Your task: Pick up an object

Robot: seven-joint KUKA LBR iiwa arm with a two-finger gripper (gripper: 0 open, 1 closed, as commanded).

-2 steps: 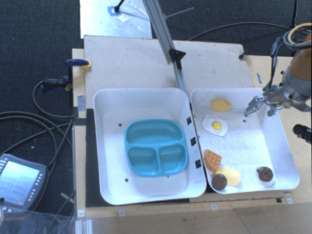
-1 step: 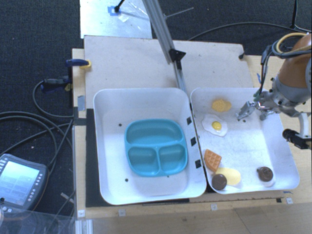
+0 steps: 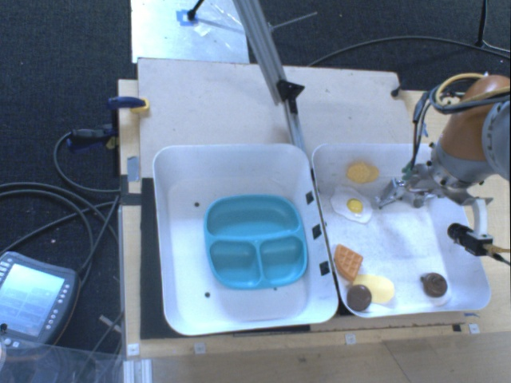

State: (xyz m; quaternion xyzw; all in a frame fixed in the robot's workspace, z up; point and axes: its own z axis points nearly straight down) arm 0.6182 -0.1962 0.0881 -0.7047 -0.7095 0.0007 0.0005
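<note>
While the metal two-finger gripper hovers with its fingers slightly spread and holding nothing, we should lower it squarely over the flat white-and-yellow toy fried egg near the right white bin's far-left corner.

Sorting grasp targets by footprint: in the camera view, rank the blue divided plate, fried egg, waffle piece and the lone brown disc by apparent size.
Largest to smallest:
1. blue divided plate
2. fried egg
3. waffle piece, close to the egg, so unsure
4. brown disc
</note>
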